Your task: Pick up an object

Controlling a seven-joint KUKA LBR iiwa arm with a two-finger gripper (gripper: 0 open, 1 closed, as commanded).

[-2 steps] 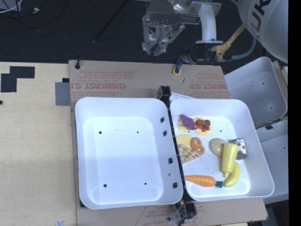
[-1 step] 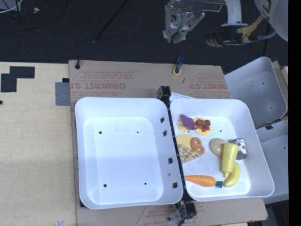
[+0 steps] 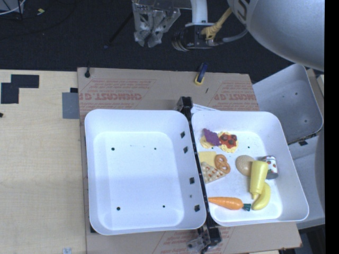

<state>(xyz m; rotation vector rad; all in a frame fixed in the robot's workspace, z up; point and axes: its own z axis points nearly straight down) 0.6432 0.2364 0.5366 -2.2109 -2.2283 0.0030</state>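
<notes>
The right bin (image 3: 290, 157) holds several toy foods: a purple grape bunch (image 3: 211, 137), a yellow slice with red dots (image 3: 228, 142), a waffle piece with a pretzel (image 3: 214, 168), a brown potato (image 3: 243, 164), a yellow bottle (image 3: 257, 177), a banana (image 3: 264, 197) and an orange carrot (image 3: 226, 202). A small grey and red item (image 3: 271, 166) lies by the bottle's top. My gripper (image 3: 151, 36) hangs high beyond the bins' far edge, over the dark floor, well away from every object. It is open with nothing between its fingers.
The left bin (image 3: 95, 142) sits beside the right one, with a black divider clip strip (image 3: 192, 163) between them. Both rest on a cardboard sheet (image 3: 132, 91). A small blue and yellow item (image 3: 201, 73) lies on the cardboard's far edge. The grey arm (image 3: 280, 15) fills the upper right.
</notes>
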